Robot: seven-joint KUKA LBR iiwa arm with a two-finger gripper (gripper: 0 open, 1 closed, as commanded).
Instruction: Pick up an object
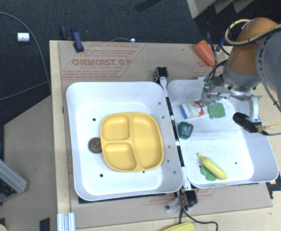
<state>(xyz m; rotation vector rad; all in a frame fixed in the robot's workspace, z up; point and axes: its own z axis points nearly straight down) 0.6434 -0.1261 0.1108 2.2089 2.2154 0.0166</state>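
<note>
Grey arm's two-finger gripper (207, 96) sits low at the right white bin's (256, 162) far end, just beside a small white-and-blue carton (191, 110) and a green lump (217, 110), grip state indiscernible; no object appears lifted, so picking remains outstanding.

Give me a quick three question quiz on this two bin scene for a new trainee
1. True or false: the yellow divided plate lies in the left bin.
2. Which item lies nearest the front rim of the right bin? A) the banana B) the small blue and white carton C) the dark green block
3. Fill in: the tool hangs over the ____ bin, near the carton and a light green piece.

Key: 1 true. 2 A. 3 right.
</note>
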